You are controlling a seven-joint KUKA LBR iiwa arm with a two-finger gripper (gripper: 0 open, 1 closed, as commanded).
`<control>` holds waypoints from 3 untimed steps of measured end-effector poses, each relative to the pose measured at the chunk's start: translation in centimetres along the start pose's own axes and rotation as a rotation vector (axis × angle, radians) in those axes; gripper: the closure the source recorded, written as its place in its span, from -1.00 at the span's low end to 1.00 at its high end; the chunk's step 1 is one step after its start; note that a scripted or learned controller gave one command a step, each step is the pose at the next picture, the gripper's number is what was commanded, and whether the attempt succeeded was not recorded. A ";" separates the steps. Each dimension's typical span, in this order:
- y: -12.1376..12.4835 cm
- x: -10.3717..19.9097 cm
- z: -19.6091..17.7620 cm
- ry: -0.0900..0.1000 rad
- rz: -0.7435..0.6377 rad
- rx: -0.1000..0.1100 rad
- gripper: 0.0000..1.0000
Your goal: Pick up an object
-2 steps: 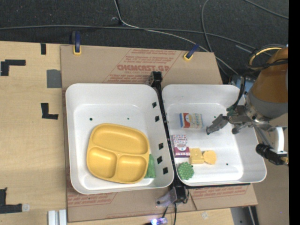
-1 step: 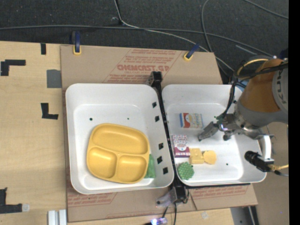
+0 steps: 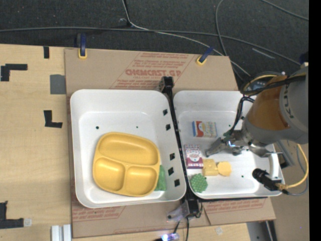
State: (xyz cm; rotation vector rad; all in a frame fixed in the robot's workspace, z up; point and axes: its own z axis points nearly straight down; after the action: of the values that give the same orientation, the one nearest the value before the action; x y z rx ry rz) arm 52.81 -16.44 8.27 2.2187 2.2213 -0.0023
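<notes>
Camera view shows the right bin (image 3: 228,98) holding four small things: a pale yellow block (image 3: 217,168) near its front, a green round item (image 3: 199,183) just beside the block toward the front left, a small pink-and-white packet (image 3: 193,156) close to the divider, and a white carton with red and blue print (image 3: 204,129) lying flat farther back. The end effector (image 3: 216,148) hangs low inside this bin, just behind the yellow block and to the right of the pink packet; whether its tips are spread or pressed together cannot be told from this angle, and nothing is seen between them. The grey arm (image 3: 281,114) with its orange band reaches in over the bin's right wall. In the left bin (image 3: 83,109) lies a yellow divided tray (image 3: 127,163), with a green object (image 3: 161,179) tucked against its right edge. Both bins sit on a brown cardboard sheet (image 3: 145,72) on the wooden surface (image 3: 25,134).
</notes>
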 end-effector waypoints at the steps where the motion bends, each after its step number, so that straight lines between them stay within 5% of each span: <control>1: 0.1 -0.1 -1.3 -0.002 0.001 -0.003 1.00; 3: -0.5 0.5 -10.5 0.002 -0.001 -0.002 1.00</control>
State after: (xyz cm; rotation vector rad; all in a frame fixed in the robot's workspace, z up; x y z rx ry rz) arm 52.32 -15.96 18.74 2.2176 2.2219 0.0022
